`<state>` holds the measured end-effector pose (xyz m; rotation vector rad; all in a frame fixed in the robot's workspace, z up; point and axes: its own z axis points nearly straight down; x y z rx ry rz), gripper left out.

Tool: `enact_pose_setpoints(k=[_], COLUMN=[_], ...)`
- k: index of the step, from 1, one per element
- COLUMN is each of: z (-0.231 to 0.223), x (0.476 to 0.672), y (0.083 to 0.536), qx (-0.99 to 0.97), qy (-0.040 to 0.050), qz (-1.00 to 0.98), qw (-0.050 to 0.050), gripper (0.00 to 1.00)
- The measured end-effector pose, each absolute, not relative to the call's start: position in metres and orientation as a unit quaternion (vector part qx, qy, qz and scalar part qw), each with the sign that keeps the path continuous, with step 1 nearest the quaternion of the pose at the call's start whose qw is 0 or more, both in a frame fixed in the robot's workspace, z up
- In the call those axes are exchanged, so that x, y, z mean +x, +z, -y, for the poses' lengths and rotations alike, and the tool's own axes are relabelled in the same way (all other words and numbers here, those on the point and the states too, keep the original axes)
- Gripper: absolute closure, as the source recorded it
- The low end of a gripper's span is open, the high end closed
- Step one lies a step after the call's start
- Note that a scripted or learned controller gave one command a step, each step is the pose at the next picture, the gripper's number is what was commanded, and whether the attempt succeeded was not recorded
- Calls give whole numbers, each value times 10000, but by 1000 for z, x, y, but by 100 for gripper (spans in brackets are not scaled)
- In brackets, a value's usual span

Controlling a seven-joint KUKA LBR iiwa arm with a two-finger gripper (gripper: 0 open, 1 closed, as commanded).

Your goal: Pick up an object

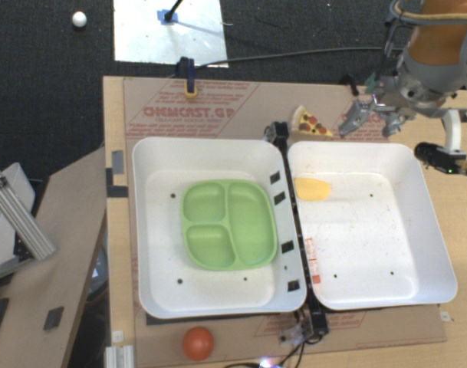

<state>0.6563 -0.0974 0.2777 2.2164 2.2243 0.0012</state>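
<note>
End effector (373, 122): hangs above the far rim of the right bin, near its back right part; its two metal fingers (355, 119) are spread apart with nothing between them, so it is released.
Arm (440, 21): grey with an orange band, enters from the upper right, wrist tilted down toward the bins.
Yellow object (313, 188): a flat, soft-looking yellow piece lying inside the right bin near its back left corner, close to the divide between the bins, well apart from the end effector.
Right bin (417, 228): shallow and white, with small dark specks scattered over its floor.
Pizza slice toy (310, 123): lies on the cardboard just behind the right bin's far rim, to the left of the end effector.
Left bin (152, 228): shallow and white, just beside the right bin.
Green tray (228, 223): three compartments, lies flat in the middle of the left bin.
Orange ball (198, 343): on the cardboard in front of the left bin.
Cardboard sheet (187, 110): printed with red lettering, under both bins on the tabletop.
White ball (80, 19): on dark flooring at far left.
</note>
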Motion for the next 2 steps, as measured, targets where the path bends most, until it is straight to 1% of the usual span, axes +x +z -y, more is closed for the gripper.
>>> enact_pose_setpoints(k=[1, 2], z=[101, 95], x=[647, 644], y=[225, 181], qx=[7067, 7067], qy=[-9, -5], qz=[-7076, -7075], qw=[-7, -5], gripper=[0, 0])
